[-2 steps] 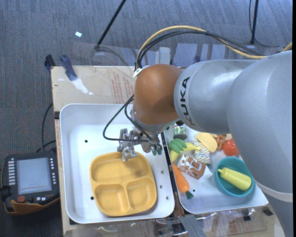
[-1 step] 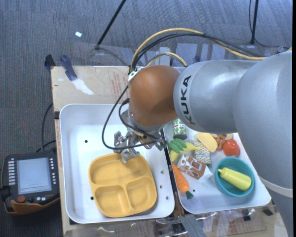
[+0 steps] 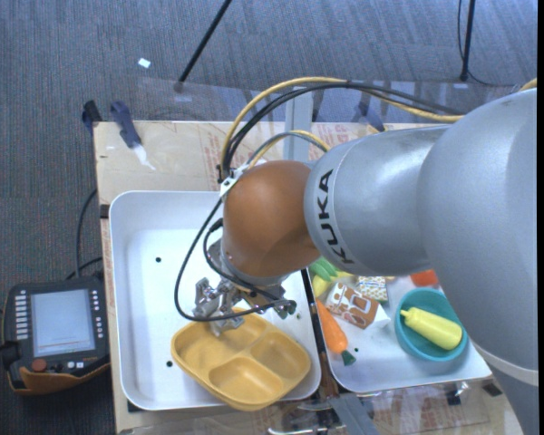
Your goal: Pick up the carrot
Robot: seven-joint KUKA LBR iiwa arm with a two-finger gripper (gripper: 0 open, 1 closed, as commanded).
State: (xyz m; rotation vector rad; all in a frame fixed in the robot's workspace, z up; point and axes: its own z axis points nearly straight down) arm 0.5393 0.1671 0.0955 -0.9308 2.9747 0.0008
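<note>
The carrot (image 3: pixel 333 330) is orange with a green stem end. It lies in the right bin (image 3: pixel 394 370) close to its left wall, stem pointing toward the front. My gripper (image 3: pixel 218 308) hangs below the orange wrist band over the left bin (image 3: pixel 140 270), just above the far edge of a yellow divided tray (image 3: pixel 242 359). It is well to the left of the carrot, with the wall between the bins in between. Nothing shows in the gripper.
The right bin also holds a blue bowl (image 3: pixel 417 343) with a yellow bottle (image 3: pixel 430 327), a small printed box (image 3: pixel 352 304) and a green and yellow item (image 3: pixel 323 275). The big grey arm covers much of that bin. A teach pendant (image 3: pixel 58 324) lies left of the bench.
</note>
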